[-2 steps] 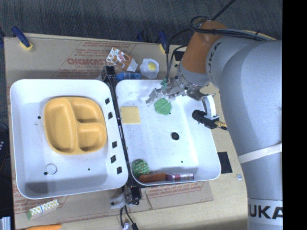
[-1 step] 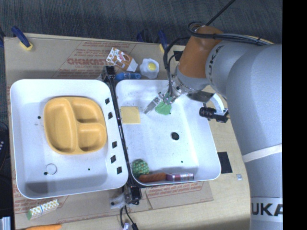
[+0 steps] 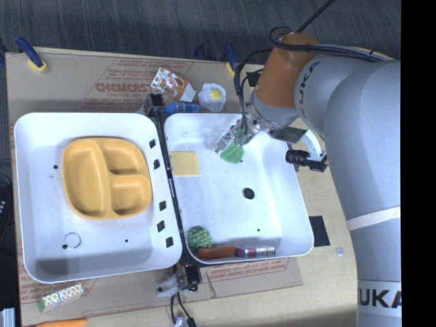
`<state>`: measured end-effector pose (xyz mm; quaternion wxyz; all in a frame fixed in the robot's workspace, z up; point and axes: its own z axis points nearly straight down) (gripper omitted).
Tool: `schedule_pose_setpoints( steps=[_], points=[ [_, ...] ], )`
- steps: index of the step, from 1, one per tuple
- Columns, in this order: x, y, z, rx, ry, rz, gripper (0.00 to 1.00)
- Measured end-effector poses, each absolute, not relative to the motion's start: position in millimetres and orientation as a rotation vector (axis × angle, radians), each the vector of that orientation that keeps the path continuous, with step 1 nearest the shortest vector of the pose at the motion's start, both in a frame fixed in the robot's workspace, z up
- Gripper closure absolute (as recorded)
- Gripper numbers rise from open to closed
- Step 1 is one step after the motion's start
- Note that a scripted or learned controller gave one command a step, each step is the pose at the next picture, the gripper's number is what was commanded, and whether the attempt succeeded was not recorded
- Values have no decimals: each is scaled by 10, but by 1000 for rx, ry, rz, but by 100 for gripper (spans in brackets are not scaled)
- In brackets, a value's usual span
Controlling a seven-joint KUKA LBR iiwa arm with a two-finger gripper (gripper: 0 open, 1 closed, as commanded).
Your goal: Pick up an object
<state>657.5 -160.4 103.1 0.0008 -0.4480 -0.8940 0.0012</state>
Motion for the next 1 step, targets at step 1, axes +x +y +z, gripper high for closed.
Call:
schedule_pose_setpoints(
  steps=[1],
  points=[
    [5877,-1236,1587,-1554,-2728,1,100]
  ],
)
